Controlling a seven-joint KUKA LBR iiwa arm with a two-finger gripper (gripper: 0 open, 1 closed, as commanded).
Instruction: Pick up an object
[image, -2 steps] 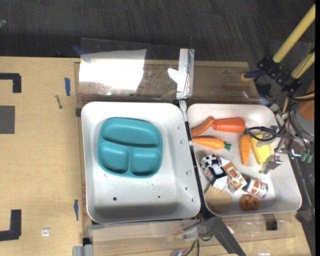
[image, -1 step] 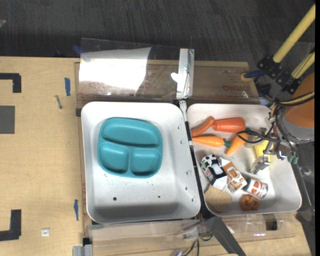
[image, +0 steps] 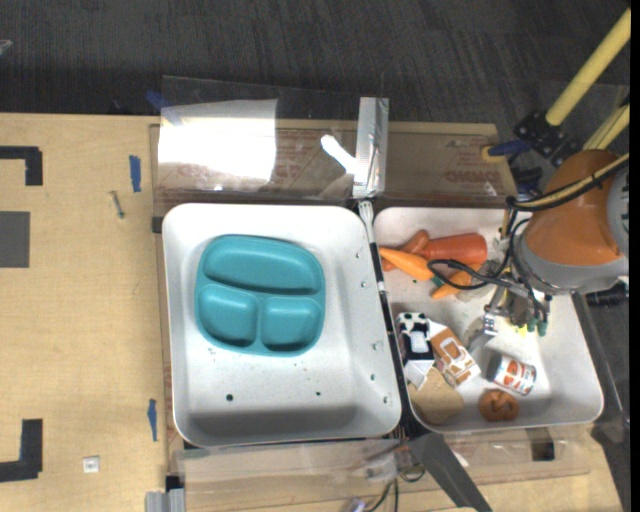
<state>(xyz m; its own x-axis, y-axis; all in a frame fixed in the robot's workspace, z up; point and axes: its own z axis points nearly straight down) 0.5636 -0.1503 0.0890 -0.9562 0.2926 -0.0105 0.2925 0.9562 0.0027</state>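
The right bin (image: 580, 350) holds several small objects: orange carrots (image: 440, 252) at the back, a black-and-white carton (image: 414, 335), a brown-and-white packet (image: 455, 362), a tan piece (image: 438, 402), a small red-and-white can (image: 513, 375) and a brown round fruit (image: 498, 405). My gripper (image: 503, 318) hangs low over the middle of this bin, just behind the can and right of the packet. Cables and the orange wrist band (image: 572, 222) sit above it. Nothing shows between the fingers.
The left bin (image: 190, 400) holds a teal three-compartment tray (image: 261, 292). A clear plastic panel and a metal divider (image: 370, 145) stand behind the bins. A yellow pole (image: 592, 65) crosses the top right corner. Wooden bench surface lies to the left.
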